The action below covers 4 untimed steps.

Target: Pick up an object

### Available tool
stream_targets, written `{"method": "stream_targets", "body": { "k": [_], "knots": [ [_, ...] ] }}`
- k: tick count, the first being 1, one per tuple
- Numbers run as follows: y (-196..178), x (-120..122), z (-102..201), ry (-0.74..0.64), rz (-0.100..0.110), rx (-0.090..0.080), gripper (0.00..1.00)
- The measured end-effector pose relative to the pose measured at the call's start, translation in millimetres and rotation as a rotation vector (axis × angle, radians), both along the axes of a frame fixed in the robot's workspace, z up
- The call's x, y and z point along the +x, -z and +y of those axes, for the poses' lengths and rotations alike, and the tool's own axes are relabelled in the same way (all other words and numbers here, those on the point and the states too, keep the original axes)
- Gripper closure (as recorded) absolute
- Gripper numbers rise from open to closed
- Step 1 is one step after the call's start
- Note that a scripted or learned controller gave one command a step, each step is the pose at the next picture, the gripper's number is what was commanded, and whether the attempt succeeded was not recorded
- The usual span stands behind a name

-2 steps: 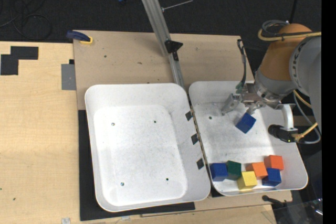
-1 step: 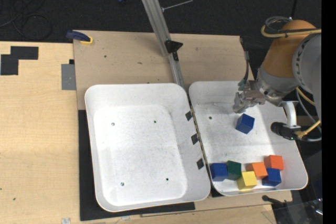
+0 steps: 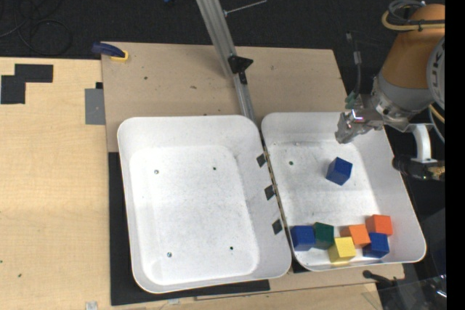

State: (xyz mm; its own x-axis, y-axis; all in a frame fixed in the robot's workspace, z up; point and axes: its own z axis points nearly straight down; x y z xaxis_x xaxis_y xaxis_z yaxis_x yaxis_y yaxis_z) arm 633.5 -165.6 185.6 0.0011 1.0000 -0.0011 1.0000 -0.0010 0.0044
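Reaching in from the right, the arm (image 3: 407, 72) angles down over the right bin (image 3: 403, 189). Gripper (image 3: 349, 128) hangs above the bin's upper area, nothing seen in it; its opening cannot be judged. A lone blue cube (image 3: 338, 170) lies just below it. Six cubes (image 3: 345, 237) cluster at the near rim. The left bin (image 3: 192, 203) adjoins on the wooden bench (image 3: 51, 178).

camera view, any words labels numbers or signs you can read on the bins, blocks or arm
None can be read. The two white bins, the coloured blocks, such as the lone blue block, and the arm's orange band show no lettering. The gripper is too blurred to tell.
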Motion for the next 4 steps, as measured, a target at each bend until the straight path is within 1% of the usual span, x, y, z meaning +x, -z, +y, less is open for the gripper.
{"method": "stream_targets", "body": {
  "k": [1,2,3,4],
  "knots": [
    [-26,0,-2,-0.001,0.003,0.001,1.0],
    [-39,2,54,-0.006,0.006,0.004,1.0],
    [-30,1,109,-0.005,0.009,0.004,1.0],
    [-32,13,154,-0.005,0.006,0.003,1.0]
  ]
}}
